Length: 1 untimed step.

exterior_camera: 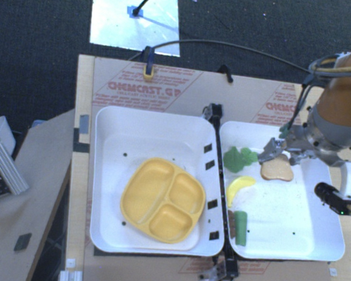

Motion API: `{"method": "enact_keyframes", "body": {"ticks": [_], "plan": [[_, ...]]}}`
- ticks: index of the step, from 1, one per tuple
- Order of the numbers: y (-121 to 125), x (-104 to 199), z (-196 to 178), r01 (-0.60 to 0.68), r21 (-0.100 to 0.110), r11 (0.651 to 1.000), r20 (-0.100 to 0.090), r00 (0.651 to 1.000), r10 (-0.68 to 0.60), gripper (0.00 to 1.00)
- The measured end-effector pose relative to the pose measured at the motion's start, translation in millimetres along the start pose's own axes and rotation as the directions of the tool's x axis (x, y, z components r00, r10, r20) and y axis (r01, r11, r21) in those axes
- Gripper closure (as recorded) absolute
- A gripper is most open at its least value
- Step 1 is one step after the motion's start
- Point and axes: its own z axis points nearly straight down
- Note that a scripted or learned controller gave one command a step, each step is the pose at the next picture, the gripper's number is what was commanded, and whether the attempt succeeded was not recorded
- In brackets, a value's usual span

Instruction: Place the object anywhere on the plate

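Yellow three-compartment plate [163, 199] in left bin [108, 161]; gripper [278, 148], finger state indeterminable, above toast slice [277, 171] beside green broccoli [240, 158].

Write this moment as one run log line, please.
gripper: over right bin, beside toast slice | fingers: unclear | yellow divided plate: left bin, bare | placement: not done

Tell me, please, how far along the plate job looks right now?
Nothing looks placed: the yellow plate in the left bin holds no object. In hand: the tool sits low in the right bin, between the green toy and the tan slice. Grasping, carrying and placing remain.
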Motion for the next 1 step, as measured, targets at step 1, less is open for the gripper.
{"method": "enact_keyframes", "body": {"ticks": [1], "plan": [[3.3, 56.7, -5.8, 0.001, 0.001, 1.0, -0.002, 1.0, -0.001, 1.0]]}}
